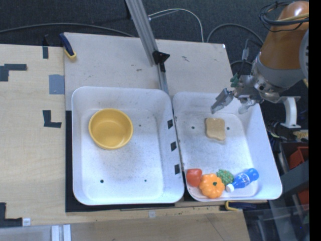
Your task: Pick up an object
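Note:
My gripper (231,103) hangs over the far part of the right bin (261,134), its two fingers spread apart with nothing between them. Just below it, a tan slice of toast (215,128) lies flat on the bin floor. Along the near edge of that bin sit a red tomato (194,175), an orange pumpkin (211,186), a green broccoli piece (225,175) and a blue bottle (243,178) lying on its side. A yellow bowl (111,128) stands upright in the left bin (80,149).
A grey metal pole (143,21) slants across the bench behind the bins and ends at the divider between them. A blue and yellow tool (67,45) lies at the far left corner of the bench. Cables trail behind.

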{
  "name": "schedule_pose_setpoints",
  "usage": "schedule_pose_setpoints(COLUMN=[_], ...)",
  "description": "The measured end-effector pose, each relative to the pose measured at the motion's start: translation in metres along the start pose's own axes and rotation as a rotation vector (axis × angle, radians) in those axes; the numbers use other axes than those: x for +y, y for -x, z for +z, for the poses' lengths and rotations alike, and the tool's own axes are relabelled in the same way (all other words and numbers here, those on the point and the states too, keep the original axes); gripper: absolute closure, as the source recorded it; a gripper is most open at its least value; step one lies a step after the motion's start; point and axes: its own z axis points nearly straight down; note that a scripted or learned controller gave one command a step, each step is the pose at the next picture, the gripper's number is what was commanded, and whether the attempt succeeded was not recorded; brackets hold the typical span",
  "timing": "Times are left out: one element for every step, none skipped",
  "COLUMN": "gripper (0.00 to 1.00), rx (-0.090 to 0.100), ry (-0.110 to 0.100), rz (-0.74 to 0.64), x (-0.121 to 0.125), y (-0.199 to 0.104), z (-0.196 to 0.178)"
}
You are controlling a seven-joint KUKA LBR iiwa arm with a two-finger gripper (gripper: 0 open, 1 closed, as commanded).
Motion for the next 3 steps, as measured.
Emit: schedule_pose_setpoints(gripper=[0.00,0.00,0.00], rx=[0.000,0.000,0.000], ry=[0.000,-0.004,-0.006], rz=[0.000,0.001,0.002], x=[0.000,-0.005,-0.007], y=[0.000,-0.001,0.008], z=[0.000,0.044,0.095])
